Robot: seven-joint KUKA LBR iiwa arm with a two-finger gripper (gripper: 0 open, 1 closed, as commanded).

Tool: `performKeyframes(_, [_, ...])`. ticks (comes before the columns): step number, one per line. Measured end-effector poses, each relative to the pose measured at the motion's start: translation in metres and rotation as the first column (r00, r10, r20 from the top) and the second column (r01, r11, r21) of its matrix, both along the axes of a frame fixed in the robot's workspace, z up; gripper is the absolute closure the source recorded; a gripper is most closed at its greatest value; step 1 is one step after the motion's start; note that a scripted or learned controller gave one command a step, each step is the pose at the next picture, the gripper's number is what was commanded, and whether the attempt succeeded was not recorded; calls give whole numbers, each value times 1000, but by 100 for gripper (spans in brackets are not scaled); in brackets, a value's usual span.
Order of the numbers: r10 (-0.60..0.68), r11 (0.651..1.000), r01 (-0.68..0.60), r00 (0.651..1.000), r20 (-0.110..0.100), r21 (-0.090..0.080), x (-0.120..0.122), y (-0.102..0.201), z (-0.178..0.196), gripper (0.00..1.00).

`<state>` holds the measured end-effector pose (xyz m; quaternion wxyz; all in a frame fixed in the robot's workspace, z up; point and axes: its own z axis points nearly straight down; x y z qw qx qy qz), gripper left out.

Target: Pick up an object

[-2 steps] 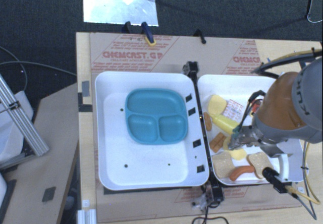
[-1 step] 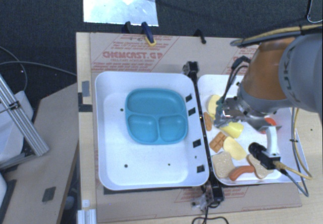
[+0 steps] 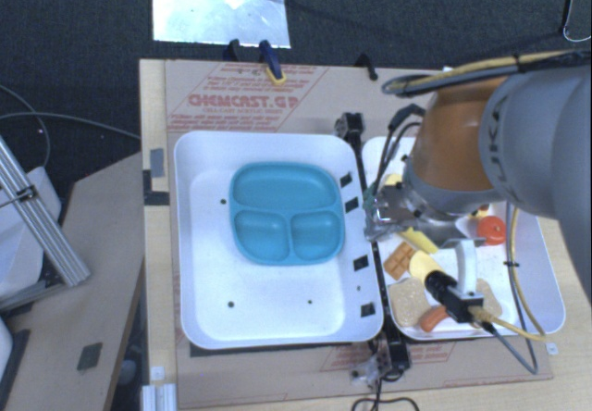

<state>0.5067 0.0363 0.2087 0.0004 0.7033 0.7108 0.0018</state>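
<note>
1. Reading leftmost, the cardboard sheet (image 3: 242, 96) under both bins bears "CHEMCAST GP" in red.
2. Left bin (image 3: 199, 242) holds a blue divided tray (image 3: 284, 214).
3. Right bin (image 3: 546, 307) holds the toy food (image 3: 413, 263); my gripper (image 3: 400, 215) hovers above it, jaw state indeterminable. Approach step, I judge; next comes a descent onto one piece.

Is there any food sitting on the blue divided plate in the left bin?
No. The blue divided plate shows bare compartments; the food pieces lie in the right bin.
</note>
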Motion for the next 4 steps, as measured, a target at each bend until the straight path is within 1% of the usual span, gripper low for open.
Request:
performKeyframes(1, [-1,1000,1,1000,-6,1,-21,48,-26,100])
performKeyframes(2, [-4,1000,4,1000,17,3,13,72,237,100])
performKeyframes(3, [-2,1000,2,1000,-10,-3,-5,102,146,100])
performKeyframes(4, [5,1000,-5,1000,1,-1,-2,100,162,100])
